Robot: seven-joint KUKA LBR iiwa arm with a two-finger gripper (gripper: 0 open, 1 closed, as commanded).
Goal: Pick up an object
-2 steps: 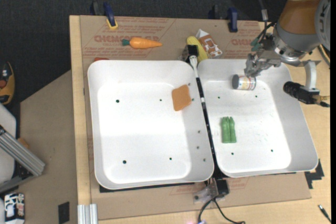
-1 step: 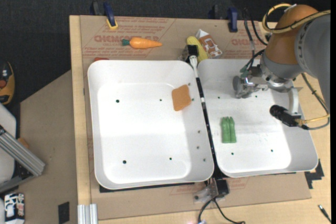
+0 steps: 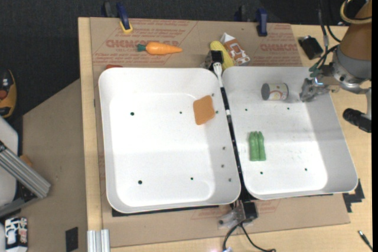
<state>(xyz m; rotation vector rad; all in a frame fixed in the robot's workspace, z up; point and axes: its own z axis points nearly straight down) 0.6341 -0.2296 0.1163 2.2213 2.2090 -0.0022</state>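
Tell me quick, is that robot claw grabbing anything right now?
Gripper: over the right bin's upper right corner, beside the grey cylinder; nothing is seen between its fingers, and open or closed cannot be told.

Smooth plastic bins on a matt cardboard sheet

Both white bins look like smooth, faintly glossy plastic; the printed brown sheet under them reads as matt cardboard, the carrot as shiny plastic, the orange slab as dull, the gripper as bare metal
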